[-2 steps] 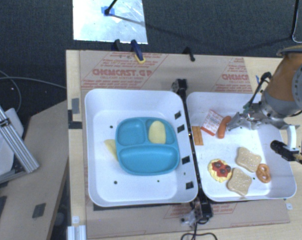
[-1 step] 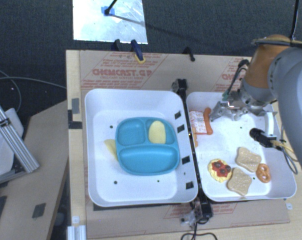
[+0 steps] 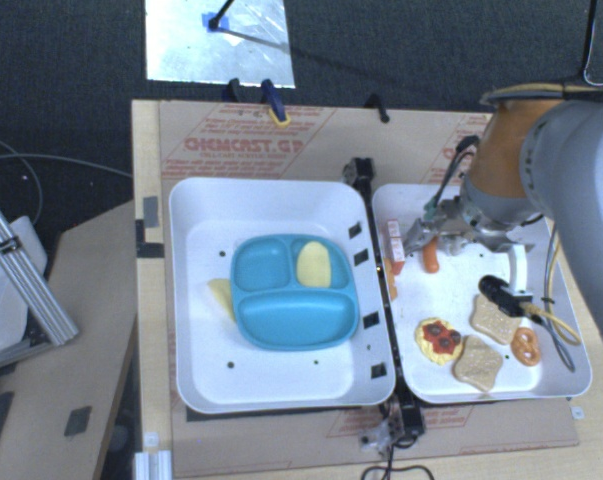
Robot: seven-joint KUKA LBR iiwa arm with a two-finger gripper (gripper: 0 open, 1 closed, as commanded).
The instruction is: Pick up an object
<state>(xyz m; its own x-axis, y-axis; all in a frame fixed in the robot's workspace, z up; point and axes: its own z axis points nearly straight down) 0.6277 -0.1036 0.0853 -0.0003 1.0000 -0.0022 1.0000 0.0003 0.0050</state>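
1. Orange sausage-shaped toy (image 3: 431,259) is lying in the upper-left part of the right bin (image 3: 406,308), just right of a red-and-white packet (image 3: 393,245).
2. End effector (image 3: 428,236) is hanging directly over the toy's upper end. Can't tell whether it is touching the toy, whether it is apart or together, or whether it is clamping anything.
3. Grey arm (image 3: 571,168) is reaching in from the right, with its orange band (image 3: 496,158) showing above the wrist.
4. Lower in the same bin, a round pizza toy (image 3: 439,339) is lying well apart from the orange toy.
5. Upper bread slice (image 3: 496,319) and lower bread slice (image 3: 478,364) are lying just right of the pizza toy, with a pretzel (image 3: 526,347) beside them.
6. Left bin (image 3: 201,228) is holding a blue divided plate (image 3: 291,318), with a yellow oval piece (image 3: 314,264) sitting in its upper-right compartment.
7. Flat pale-yellow piece (image 3: 219,295) is lying against the plate's left edge.
8. Both bins are sitting side by side on the cardboard-covered surface (image 3: 241,143).
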